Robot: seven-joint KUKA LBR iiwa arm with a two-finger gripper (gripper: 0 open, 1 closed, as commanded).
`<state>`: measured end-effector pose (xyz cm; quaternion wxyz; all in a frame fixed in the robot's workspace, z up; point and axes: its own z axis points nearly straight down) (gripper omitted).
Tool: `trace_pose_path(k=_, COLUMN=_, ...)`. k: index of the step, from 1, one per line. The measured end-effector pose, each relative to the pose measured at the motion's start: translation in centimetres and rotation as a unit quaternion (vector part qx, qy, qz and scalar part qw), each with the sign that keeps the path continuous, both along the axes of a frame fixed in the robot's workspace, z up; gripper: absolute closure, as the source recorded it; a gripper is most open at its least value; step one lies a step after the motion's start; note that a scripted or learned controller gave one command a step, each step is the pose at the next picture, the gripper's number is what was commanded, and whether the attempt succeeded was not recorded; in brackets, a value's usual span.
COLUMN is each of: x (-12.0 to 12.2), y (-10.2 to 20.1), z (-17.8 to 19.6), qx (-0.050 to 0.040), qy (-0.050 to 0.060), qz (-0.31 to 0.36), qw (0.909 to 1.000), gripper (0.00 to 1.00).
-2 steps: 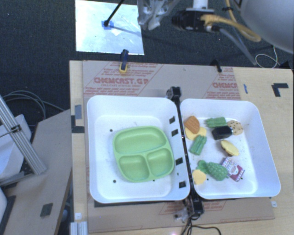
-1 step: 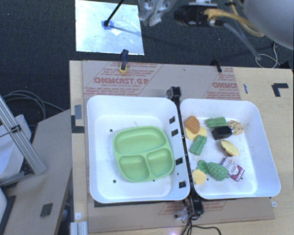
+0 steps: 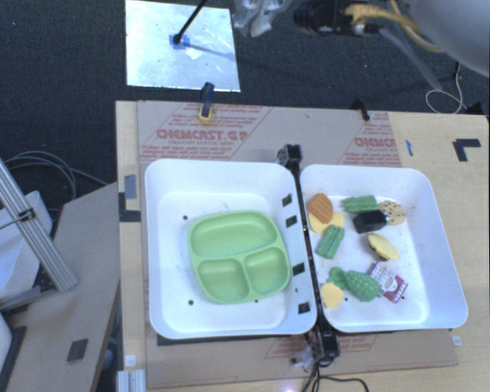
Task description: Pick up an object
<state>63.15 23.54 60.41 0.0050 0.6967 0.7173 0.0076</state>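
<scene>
From my screen I see the gripper [image 3: 256, 17] at the top edge of the frame, a little right of centre, blurred and partly cut off; it hangs over the dark floor well above both bins, and I cannot tell how it is set or whether anything is in it. Just to its right the arm [image 3: 429, 23] runs off the upper right corner, with yellow cabling along it.

The left bin [image 3: 164, 191] holds a green divided tray [image 3: 237, 255] with one long compartment toward the top and two smaller ones below; it lies slightly turned, near the bin's right wall.

The right bin [image 3: 429, 222] holds the loose objects. In its upper left lies an orange-brown waffle-like piece [image 3: 320, 207], with a yellow piece [image 3: 317, 224] touching its lower edge. To the right of these a green toy vegetable [image 3: 358, 204] lies across the top, a black block [image 3: 369, 221] sits just below it, and a chocolate-chip cookie [image 3: 392, 210] touches the block's right side. A green ridged pickle [image 3: 331, 241] lies below the yellow piece. Right of centre is a brown and yellow piece [image 3: 382, 246]. Lower down, a knobbly green piece [image 3: 357, 284] lies beside a yellow wedge [image 3: 331, 295], and a red and white packet [image 3: 389, 282] lies just right of it
</scene>
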Motion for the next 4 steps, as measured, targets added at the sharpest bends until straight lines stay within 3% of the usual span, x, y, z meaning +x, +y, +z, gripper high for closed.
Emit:
trace_pose_path(k=2, x=0.0, y=0.0, z=2.3, qx=0.0002, qy=-0.003, qz=0.003, qw=1.0, gripper=1.0)
trace_pose_path(k=3, x=-4.9, y=-0.2, z=-17.2, qx=-0.0048, qy=0.017, qz=-0.012, qw=0.9998, gripper=1.0)
trace_pose_path(k=4, x=-10.3, y=-0.1, z=-6.1, qx=0.0019, qy=0.003, qz=-0.01, qw=0.9999, gripper=1.0)
